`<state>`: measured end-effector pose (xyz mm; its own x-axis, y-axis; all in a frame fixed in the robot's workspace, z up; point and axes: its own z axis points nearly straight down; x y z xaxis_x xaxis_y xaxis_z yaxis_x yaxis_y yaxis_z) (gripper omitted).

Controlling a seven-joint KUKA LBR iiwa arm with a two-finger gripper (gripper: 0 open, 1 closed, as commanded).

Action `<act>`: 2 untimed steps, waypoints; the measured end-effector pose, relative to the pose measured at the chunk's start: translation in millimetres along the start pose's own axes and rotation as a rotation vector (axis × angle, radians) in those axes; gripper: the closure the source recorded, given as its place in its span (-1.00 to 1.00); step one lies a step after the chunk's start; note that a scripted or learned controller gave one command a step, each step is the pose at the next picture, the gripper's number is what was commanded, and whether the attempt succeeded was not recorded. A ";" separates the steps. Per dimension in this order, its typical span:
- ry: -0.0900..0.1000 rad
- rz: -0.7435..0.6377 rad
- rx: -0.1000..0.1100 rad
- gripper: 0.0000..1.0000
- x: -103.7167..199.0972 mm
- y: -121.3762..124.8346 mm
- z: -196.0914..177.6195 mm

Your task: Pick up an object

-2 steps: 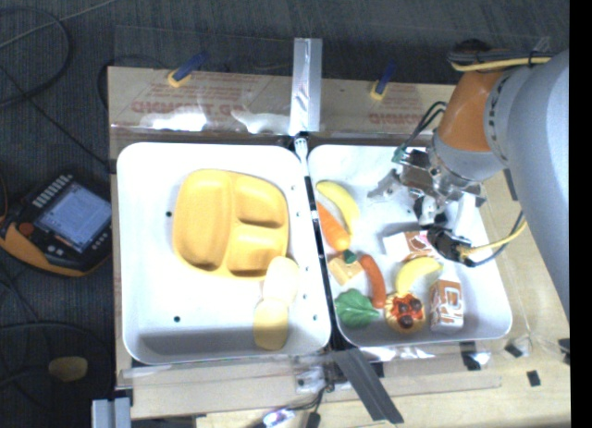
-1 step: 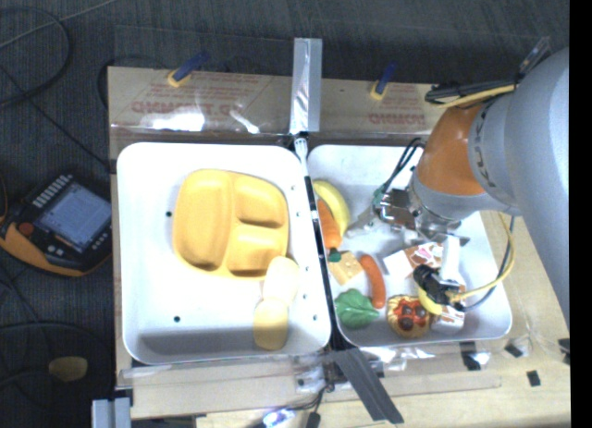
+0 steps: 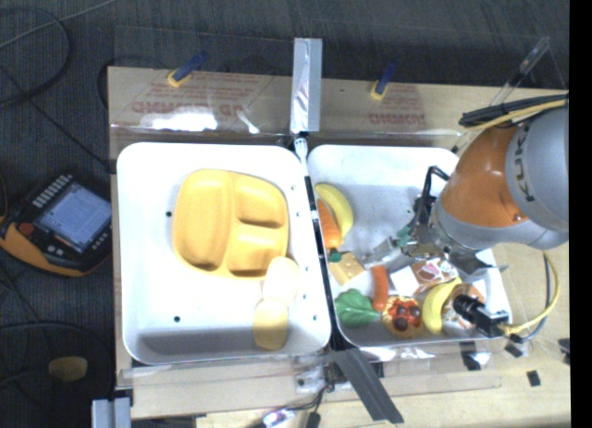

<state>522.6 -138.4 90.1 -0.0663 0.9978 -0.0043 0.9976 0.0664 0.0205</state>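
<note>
The right bin [image 3: 388, 186] holds several toy foods. A yellow banana [image 3: 337, 208] and an orange carrot [image 3: 329, 229] lie along its left wall, with a tan wedge [image 3: 347, 269] below them. Toward the front lie a green leafy piece [image 3: 354, 308], a red-orange sausage [image 3: 379, 287], a dark red and orange piece [image 3: 402, 315] and a second yellow banana [image 3: 435, 307]. My gripper [image 3: 407, 249] hangs low over the middle of this bin, just above the sausage and beside a white and red piece [image 3: 429, 274]. Nothing is visibly held in it.
The left bin [image 3: 148, 260] contains a big yellow divided tray [image 3: 231, 221] and a pale yellow cylinder [image 3: 276, 304] near its front right corner. The arm's orange band [image 3: 486, 186] covers the right bin's right side. A handheld controller [image 3: 65, 223] lies on the floor at left.
</note>
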 end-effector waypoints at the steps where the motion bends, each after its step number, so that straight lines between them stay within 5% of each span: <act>1: -0.003 -0.028 -0.002 -1.00 14.4 -30.0 -1.0; 2: 0.000 0.024 0.007 -1.00 0.6 46.6 1.9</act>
<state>569.1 -134.7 89.1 -0.0428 0.9991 -0.0044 0.9990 0.0429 0.0134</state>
